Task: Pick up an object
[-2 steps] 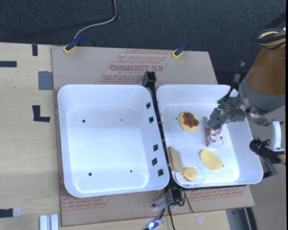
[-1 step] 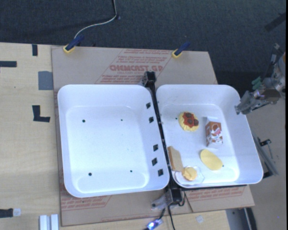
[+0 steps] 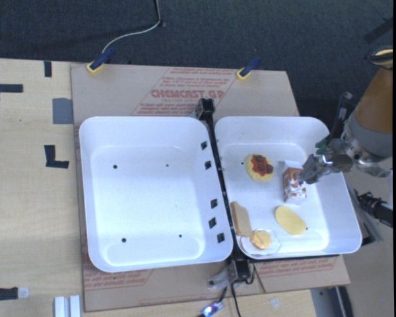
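Observation:
The right bin (image 3: 277,137) holds several small objects. A yellow and red round piece (image 3: 259,167) lies near its middle. A brown and white crinkled packet (image 3: 294,184) sits right of centre. A yellow oval (image 3: 290,220) lies toward the front, with a tan stick (image 3: 240,218) and a small round yellow piece (image 3: 261,240) at the front left. My gripper (image 3: 311,171) reaches in from the right and hangs just above the packet's right upper edge. From this angle its fingertips merge with the packet.
The left bin (image 3: 145,190) stands beside the right one, separated by a black divider with clips (image 3: 213,177). Both rest on a cardboard sheet (image 3: 185,91). The arm's body (image 3: 376,121) hangs over the right bin's right rim.

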